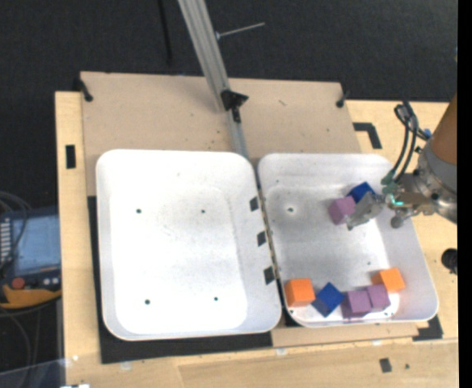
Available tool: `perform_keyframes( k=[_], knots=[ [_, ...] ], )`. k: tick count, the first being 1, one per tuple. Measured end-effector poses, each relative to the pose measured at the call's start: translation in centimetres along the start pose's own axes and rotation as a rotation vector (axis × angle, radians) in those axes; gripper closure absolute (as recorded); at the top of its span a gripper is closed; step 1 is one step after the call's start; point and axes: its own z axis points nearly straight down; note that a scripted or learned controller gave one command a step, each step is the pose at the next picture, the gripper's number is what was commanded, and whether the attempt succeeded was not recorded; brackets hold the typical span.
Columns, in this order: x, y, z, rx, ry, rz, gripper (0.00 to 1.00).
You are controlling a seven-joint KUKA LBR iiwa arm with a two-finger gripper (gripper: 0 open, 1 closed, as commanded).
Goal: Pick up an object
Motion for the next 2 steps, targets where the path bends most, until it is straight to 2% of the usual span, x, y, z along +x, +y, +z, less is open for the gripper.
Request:
perform_keyframes(
  k=[2],
  knots=[
    [-0.2, -1.3, 9.7, 0.006, -0.001, 0.002, 0.00]
  ],
)
